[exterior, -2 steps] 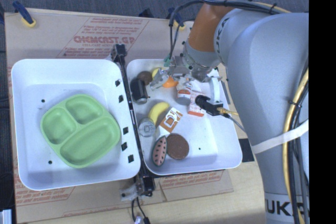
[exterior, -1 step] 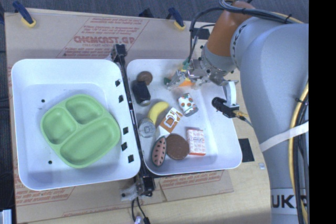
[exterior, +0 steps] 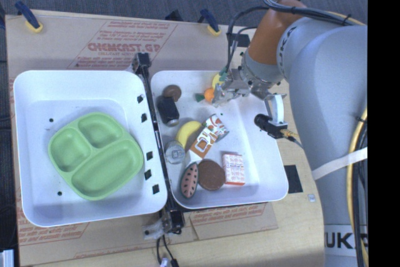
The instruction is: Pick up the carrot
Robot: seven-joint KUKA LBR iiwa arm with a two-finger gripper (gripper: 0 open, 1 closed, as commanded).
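Gripper (exterior: 220, 92) positioned at carrot (exterior: 209, 95), right bin (exterior: 265, 162).
Finger state cannot be told; the carrot appears to touch the fingertips.

Both bins (exterior: 37, 134) look like smooth, glossy white plastic. The green plate (exterior: 97, 156) is matt plastic. Under them lies brown printed cardboard (exterior: 125, 40). At two o'clock, the arm (exterior: 319, 72) has a smooth grey shell.
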